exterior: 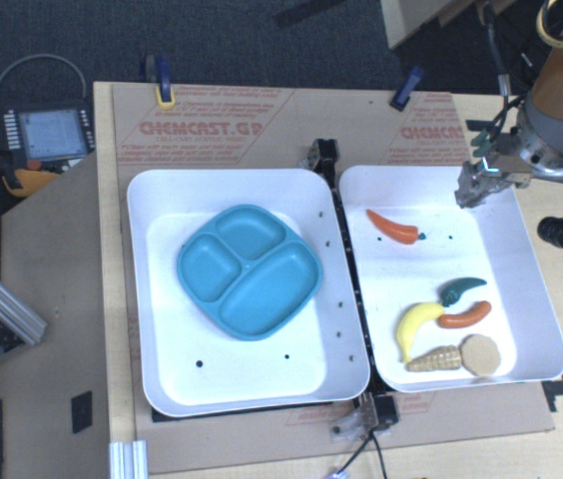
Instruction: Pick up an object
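White bins (162, 367) sit on brown board w/ dark floor behind (gripper (473, 190) state unclear).

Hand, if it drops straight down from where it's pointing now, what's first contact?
Probably bare floor of the right white bin, near its upper right corner. The hand hangs right of the orange-red chili-shaped toy, though depth is unclear.

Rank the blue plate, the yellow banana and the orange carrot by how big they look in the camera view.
1. Blue plate, by far the largest.
2. Yellow banana and orange carrot: these look about alike in size, so I will not rank one over the other.
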### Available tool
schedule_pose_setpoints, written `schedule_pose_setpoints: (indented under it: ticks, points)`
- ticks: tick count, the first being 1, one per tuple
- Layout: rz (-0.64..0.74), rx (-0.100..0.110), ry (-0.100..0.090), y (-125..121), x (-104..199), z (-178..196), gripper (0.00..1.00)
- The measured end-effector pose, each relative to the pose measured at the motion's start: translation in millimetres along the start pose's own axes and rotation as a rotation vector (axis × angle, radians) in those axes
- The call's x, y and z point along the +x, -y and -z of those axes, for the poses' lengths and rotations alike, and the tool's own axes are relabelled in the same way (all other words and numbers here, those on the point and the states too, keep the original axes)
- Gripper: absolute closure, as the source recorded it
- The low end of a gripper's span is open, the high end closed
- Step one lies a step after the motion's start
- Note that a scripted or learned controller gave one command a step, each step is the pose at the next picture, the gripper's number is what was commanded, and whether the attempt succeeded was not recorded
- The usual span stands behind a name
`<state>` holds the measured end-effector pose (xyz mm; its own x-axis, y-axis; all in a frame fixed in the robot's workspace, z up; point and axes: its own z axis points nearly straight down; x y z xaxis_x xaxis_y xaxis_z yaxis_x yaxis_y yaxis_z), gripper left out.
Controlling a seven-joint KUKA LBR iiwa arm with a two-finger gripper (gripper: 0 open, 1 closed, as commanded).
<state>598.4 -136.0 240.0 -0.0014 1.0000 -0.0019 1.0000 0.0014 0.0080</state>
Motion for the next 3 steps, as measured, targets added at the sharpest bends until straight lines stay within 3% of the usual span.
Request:
schedule_pose_setpoints:
  ticks: [1,3]
  points:
    - [0.006,0.004,-0.003,-6.4,57.3,7.1,1.0]
    - [0.004,0.011,-0.004,-17.8,156.8,-15.1,1.0]
